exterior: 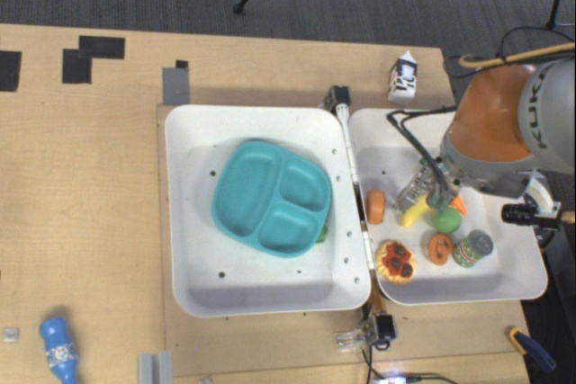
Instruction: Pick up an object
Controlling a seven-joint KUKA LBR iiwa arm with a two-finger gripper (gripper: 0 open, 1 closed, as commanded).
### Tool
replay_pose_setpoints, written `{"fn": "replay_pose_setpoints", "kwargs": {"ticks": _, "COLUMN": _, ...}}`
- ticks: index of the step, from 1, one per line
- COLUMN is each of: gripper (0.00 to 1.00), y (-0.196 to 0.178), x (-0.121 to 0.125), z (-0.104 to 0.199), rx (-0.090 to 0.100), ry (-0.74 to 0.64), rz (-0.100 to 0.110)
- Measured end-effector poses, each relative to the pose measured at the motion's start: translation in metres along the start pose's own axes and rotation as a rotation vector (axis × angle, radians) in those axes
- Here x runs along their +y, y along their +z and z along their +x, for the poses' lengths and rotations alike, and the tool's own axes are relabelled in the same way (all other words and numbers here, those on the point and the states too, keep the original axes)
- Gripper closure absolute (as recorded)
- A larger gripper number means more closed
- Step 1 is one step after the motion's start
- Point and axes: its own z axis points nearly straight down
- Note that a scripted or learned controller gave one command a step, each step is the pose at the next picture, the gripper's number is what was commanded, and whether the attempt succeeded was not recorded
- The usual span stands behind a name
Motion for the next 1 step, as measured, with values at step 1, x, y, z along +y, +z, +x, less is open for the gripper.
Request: {"fn": "replay_pose_setpoints", "kwargs": {"ticks": 1, "gripper": 1.0, "y": -0.1226, "x": 0.0511, "z": 0.0091, "rx": 0.008, "ry": -0.022, "rz": 0.004}}
